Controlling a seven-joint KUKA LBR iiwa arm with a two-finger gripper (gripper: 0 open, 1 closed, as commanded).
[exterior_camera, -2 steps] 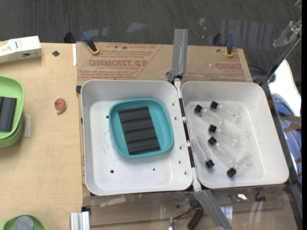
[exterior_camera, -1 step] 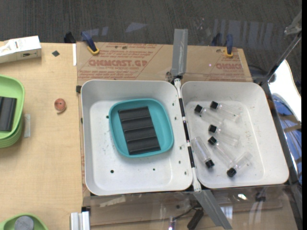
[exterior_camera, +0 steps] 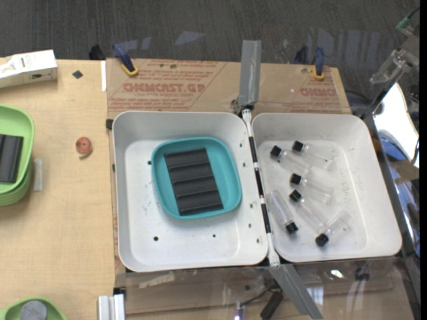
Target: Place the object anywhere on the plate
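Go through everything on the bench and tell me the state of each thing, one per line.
Teal plate: flat in the left bin, carrying a black ridged insert.
Left bin: holds the plate.
Right bin: holds the vials.
Clear vials with black caps: about six, lying on their sides, scattered, capped.
Green tray: on the wooden bench at left, holding a dark block.
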